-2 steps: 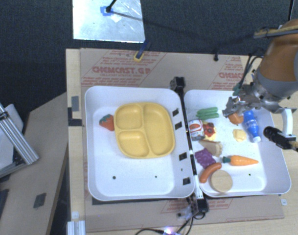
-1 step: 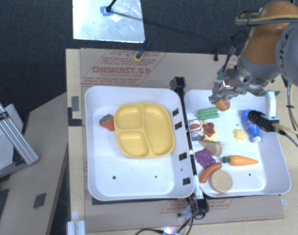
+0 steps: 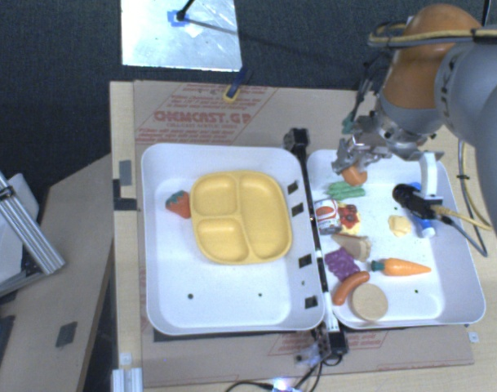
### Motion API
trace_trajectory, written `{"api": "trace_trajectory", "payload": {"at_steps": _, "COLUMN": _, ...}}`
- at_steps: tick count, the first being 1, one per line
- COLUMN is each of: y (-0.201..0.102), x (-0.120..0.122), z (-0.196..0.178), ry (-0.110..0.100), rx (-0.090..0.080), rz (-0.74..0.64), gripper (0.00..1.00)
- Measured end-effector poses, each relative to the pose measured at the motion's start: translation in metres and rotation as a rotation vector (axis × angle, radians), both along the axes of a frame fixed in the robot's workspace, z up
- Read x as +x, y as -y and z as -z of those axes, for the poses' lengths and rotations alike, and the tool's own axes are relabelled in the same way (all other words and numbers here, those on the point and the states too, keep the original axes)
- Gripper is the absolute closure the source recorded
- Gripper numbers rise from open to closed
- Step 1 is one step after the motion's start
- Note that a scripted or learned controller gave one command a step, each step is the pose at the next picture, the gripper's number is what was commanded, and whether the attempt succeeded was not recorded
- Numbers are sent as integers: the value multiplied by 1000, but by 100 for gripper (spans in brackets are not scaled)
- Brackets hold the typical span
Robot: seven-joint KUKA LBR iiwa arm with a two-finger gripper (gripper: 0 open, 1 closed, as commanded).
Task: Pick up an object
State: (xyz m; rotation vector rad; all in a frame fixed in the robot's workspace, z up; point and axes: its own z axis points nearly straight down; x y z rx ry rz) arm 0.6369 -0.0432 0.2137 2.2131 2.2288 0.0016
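From the camera view above the worktop, the grey arm's hand (image 3: 353, 163) is low over the far left corner of the right shallow white bin (image 3: 454, 294), directly above a small rounded orange toy piece (image 3: 356, 175) that sits at its tips. Whether the hand is clenched on that piece or released cannot be told from here. I judge the step to be the grasp itself. The next move calls for a firm closure on the piece, then a straight lift clear of the green pea-pod toy (image 3: 346, 190) just beside it.

The right bin also holds:
- a small red-and-white can (image 3: 327, 215)
- a purple grape cluster (image 3: 341, 262)
- a reddish sausage (image 3: 350, 287)
- a round tan disc (image 3: 369, 302)
- an orange carrot (image 3: 401, 266)
- a pale yellow chunk (image 3: 400, 224)

The left shallow white bin (image 3: 168, 272) carries a yellow three-compartment plate (image 3: 240, 217), its compartments bare. A red strawberry-like toy (image 3: 179, 203) lies against the plate's left edge.
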Motion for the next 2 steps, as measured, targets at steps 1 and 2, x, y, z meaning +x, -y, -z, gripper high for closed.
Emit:
{"api": "trace_trajectory", "payload": {"at_steps": 1, "y": 2, "x": 10, "z": -13, "ry": 3, "rx": 0, "rz": 1, "gripper": 100}}
{"api": "trace_trajectory", "payload": {"at_steps": 2, "y": 2, "x": 2, "z": -1, "ry": -1, "rx": -1, "rz": 5, "gripper": 100}}
